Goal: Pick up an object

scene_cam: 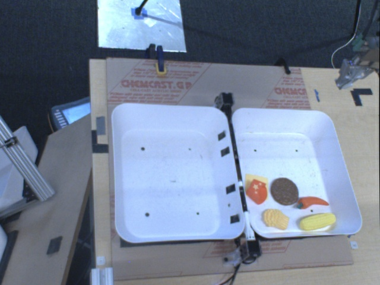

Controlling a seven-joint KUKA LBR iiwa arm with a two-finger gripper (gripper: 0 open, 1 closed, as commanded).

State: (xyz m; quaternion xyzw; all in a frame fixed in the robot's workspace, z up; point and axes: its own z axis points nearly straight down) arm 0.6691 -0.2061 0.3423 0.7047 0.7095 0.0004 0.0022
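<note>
Toy foods [285,190] in right bin [332,135], tool [351,76] apart at bench edge

White bins [172,114], brown disc [284,190], red chilli [313,202], yellow corn [317,221]

A dark carpet [267,16] covers the floor beyond the bench [332,88]. The bench is pale wood, with a brown cardboard sheet [178,82] printed in red letters lying across it. On the carpet at the top lies a shiny silver plate [139,16]. A lower tan table [65,177] stands at the left, with an aluminium rail [24,165] leaning by it. Light is even and soft.
</note>
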